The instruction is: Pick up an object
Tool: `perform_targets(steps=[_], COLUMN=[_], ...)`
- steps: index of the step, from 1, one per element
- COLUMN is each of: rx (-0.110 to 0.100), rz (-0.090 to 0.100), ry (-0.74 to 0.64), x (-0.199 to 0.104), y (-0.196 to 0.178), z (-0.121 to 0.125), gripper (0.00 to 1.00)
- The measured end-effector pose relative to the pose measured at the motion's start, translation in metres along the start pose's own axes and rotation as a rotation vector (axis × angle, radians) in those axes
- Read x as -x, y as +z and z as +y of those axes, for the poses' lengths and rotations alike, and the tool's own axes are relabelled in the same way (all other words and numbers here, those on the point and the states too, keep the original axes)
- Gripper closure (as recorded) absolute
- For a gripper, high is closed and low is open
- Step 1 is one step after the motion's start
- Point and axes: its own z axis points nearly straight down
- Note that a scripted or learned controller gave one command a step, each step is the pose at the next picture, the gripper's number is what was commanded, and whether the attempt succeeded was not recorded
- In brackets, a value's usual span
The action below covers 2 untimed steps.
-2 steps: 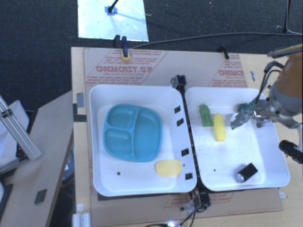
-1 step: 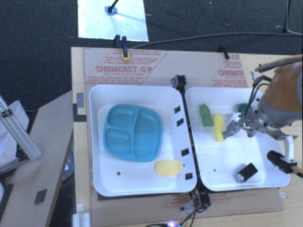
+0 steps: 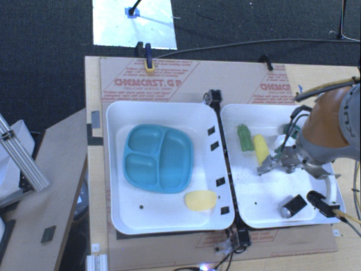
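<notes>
Gripper [image 3: 265, 167]: low in your right bin [image 3: 254, 210], tips just near of the yellow corn [image 3: 260, 147], likely lining up on it | jaw state: cannot tell | green piece [image 3: 245, 137] left of corn | blue plate [image 3: 157, 157] in left bin [image 3: 115, 168].

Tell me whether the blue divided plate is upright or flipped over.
Upright: the blue plate in the left bin shows its three compartments facing up.
</notes>
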Motion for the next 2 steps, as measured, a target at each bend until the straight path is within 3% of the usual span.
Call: perform_targets(steps=[1,2], rx=[0.002,0.005], rz=[0.000,-0.001], ry=[0.001,0.001], x=[0.000,0.000], y=[0.000,-0.011], z=[0.001,0.002], gripper=[0.00,1.00])
